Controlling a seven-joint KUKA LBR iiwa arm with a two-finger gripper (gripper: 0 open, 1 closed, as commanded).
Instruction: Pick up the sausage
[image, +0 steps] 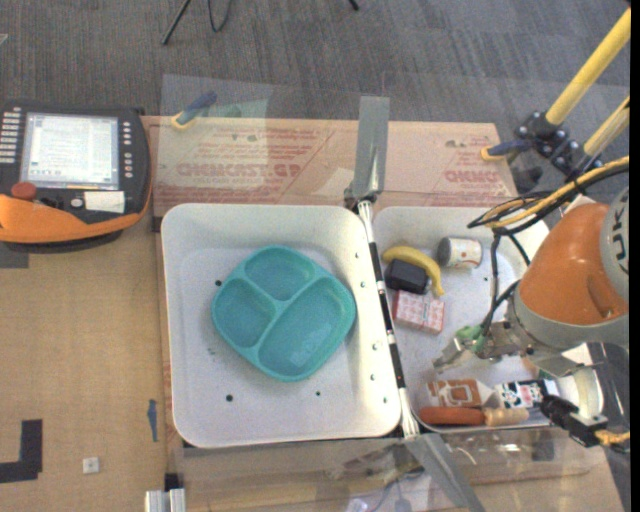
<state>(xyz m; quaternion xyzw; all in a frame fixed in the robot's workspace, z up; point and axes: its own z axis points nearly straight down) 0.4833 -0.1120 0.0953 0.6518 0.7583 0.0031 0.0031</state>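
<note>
Sausage (453, 415), a reddish-orange slender link, lay flat along the near edge of the right shallow white bin (497, 265), just below and slightly left of the tool (470, 346). Tool, a two-finger metal thing at the end of the grey arm with the orange band (575, 275), hung over the middle of that bin; whether it was clenched or released, could not tell, and nothing was visibly caught in it. Small brown and white carton (455, 388) sat between tool and sausage. Black and white packet (518, 395) lay just right of the sausage. Pink patterned box (420, 312) was left of the tool; yellow banana (417, 263), black block (406, 275) and pale cylinder can (460, 251) farther up-left. Teal divided plate (284, 312) rested in the left white bin (190, 300), well left of the tool.
</note>
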